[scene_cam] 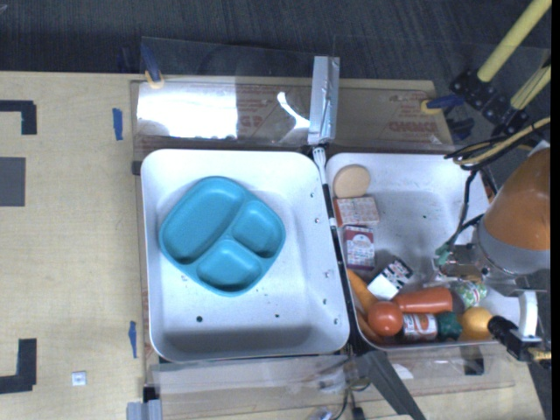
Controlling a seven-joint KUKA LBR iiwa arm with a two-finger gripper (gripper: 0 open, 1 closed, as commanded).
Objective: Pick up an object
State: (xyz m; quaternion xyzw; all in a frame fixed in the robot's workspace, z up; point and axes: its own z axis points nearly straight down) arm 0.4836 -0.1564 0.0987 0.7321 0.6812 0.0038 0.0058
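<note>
We see a pale wooden bench top (pixel 70 261) spreading left of the two white bins (pixel 166 339); black bracket marks (pixel 22 116) and a grey square (pixel 10 182) lie on it far left of the bins, with blue tape strips (pixel 117 122) nearer them; behind the bins stands a clear panel (pixel 219 103) catching bright glare, backed by brown cardboard (pixel 394 112); beyond the bench, dark grey carpet (pixel 262 7) fills the top; yellow rods (pixel 525 24) cross at upper right of the bins

Arm (pixel 525 226) cropped at right edge
</note>
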